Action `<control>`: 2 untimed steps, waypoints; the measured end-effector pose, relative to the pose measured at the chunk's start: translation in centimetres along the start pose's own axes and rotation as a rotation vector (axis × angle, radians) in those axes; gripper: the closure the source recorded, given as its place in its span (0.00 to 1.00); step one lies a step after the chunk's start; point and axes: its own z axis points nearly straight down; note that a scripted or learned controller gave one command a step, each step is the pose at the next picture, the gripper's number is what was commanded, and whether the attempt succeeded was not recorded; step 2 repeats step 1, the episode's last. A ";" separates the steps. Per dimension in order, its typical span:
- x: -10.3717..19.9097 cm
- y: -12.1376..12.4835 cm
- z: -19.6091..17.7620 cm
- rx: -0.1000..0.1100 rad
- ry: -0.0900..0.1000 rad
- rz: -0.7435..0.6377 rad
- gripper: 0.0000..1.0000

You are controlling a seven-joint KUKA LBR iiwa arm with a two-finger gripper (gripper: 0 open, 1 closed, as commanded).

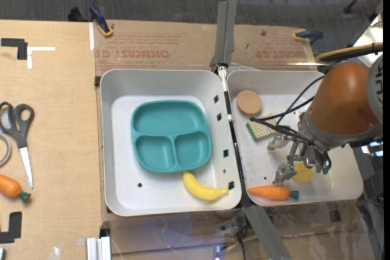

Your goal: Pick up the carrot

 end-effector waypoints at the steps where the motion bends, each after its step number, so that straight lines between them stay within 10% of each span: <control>1: 2.1 0.9 -2.0 0.004 -0.025 0.052 0.00; 2: 2.1 0.9 -2.0 0.004 -0.025 0.052 0.00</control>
